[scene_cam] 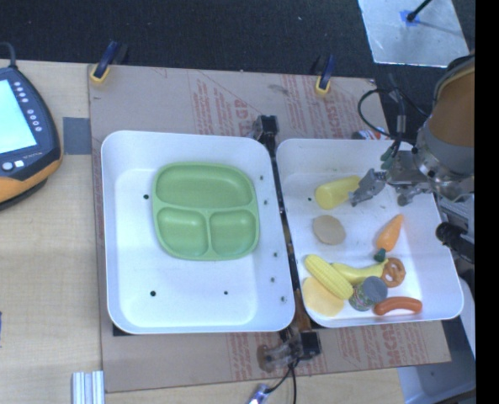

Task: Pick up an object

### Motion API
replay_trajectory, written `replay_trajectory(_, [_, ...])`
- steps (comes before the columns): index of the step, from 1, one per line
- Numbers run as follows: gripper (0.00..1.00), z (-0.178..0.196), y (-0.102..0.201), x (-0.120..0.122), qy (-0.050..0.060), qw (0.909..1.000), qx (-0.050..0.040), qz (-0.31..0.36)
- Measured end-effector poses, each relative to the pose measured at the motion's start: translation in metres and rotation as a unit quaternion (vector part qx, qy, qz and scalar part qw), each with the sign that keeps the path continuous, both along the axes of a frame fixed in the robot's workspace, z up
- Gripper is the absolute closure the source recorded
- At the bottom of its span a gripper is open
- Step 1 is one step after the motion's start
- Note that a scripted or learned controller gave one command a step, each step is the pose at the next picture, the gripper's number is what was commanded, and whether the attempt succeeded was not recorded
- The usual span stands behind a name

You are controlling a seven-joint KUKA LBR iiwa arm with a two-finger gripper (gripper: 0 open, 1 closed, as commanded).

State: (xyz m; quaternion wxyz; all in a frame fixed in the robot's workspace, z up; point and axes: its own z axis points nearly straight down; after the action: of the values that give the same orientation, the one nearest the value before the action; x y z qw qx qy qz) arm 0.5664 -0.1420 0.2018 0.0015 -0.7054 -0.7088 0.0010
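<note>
The grey two-finger hand (386,188) is seen spread open, holding nothing, above the right white bin (426,305), just beside the pale yellow plastic lemon-shaped toy (337,193). Nothing is lifted yet; descent, closing and raising are judged outstanding.

Right bin (451,305) holds toy food: yellow lemon-ish piece (337,192) near top, tan potato (328,230) mid, orange carrot (389,232) tilted, corn (327,276), banana (360,271), pretzel (394,271), red sausage (397,306) at btm.
</note>
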Motion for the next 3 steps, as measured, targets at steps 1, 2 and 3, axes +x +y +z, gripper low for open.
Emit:
replay_trajectory(1, [0.00,-0.108,-0.071,-0.039,0.001,1.0000,-0.0007,0.000])
replay_trajectory(2, [1.00,-0.098,-0.072,-0.039,0.001,1.0000,-0.0019,0.003])
replay_trajectory(3, [1.00,-0.040,-0.018,0.004,-0.001,1.0000,-0.0005,0.001])
